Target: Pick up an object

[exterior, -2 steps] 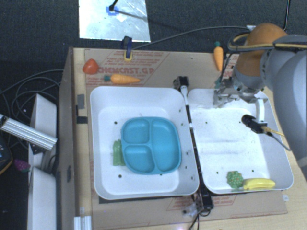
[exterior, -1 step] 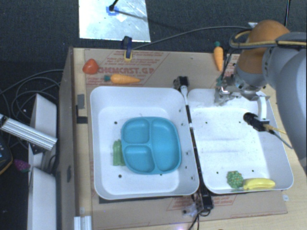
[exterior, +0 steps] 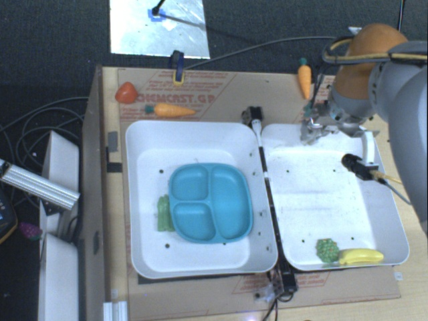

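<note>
Two white bins: left bin (exterior: 144,199), right bin (exterior: 394,236). One blue divided plate (exterior: 210,202). One green item (exterior: 164,214) beside it. One broccoli (exterior: 327,249). One banana (exterior: 362,256). Two carrots: (exterior: 172,110) and (exterior: 305,79). One tomato (exterior: 126,93).

Blue divided plate (exterior: 210,202) centred in the left bin (exterior: 144,146), a green item (exterior: 164,214) touching the plate's left edge. Right of the plate, broccoli (exterior: 327,249) beside a banana (exterior: 362,256); gripper (exterior: 313,130) above the right bin's (exterior: 321,199) far rim
</note>
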`<action>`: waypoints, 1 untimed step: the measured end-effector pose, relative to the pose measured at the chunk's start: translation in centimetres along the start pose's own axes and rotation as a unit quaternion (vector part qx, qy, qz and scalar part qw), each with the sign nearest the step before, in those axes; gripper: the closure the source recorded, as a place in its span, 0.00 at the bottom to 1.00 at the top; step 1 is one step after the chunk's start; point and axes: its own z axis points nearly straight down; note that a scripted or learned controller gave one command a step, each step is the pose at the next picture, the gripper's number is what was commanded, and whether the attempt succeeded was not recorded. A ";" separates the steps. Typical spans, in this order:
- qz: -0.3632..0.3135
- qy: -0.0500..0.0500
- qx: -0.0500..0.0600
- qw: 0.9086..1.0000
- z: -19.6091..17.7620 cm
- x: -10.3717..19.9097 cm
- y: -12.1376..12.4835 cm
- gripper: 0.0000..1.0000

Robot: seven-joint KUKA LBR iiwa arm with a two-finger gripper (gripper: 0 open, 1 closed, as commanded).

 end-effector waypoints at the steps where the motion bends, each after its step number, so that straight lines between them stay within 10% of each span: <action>1: 0.000 0.000 0.000 1.000 0.0 0.0 0.0 0.00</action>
